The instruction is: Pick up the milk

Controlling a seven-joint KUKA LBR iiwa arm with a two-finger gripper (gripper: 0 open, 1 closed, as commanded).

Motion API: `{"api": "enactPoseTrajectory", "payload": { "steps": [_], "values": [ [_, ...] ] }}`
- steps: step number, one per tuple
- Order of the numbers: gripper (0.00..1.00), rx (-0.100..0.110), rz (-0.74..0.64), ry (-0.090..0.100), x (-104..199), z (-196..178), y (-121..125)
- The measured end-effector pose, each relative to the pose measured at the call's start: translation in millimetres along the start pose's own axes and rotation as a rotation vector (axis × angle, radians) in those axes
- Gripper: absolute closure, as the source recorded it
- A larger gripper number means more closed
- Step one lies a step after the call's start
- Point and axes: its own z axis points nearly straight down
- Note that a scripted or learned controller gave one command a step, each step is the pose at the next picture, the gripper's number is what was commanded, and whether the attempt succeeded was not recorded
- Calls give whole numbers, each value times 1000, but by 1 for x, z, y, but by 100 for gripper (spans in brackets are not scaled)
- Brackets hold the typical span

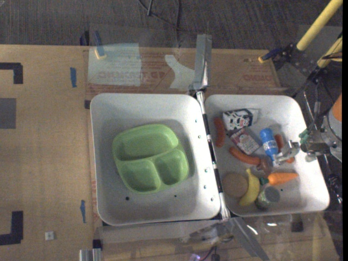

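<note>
Your milk carton (240, 118) lies on its side near the back of the right bin (312, 197), close to the wall between the bins. Your gripper (286, 155) is over by the blue bottle (267, 140) and the carrot (283, 178), well apart from the milk. I cannot tell how it is set. If you go down here, you could bump the bottle or grab it by mistake. A hot dog (218, 132) and a small packet (246, 143) sit just beside the milk and could get pinched too.

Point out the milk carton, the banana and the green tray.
milk carton (240, 118), camera view, its cow-patterned side.
banana (251, 188), camera view, mid-curve.
green tray (150, 157), camera view, the divider between compartments.
</note>
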Motion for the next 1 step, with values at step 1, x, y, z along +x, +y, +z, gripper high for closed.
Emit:
{"api": "enactPoseTrajectory", "payload": {
  "steps": [1],
  "values": [
    [0, -3, -32, -2, 39, 30, 61]
  ]
}}
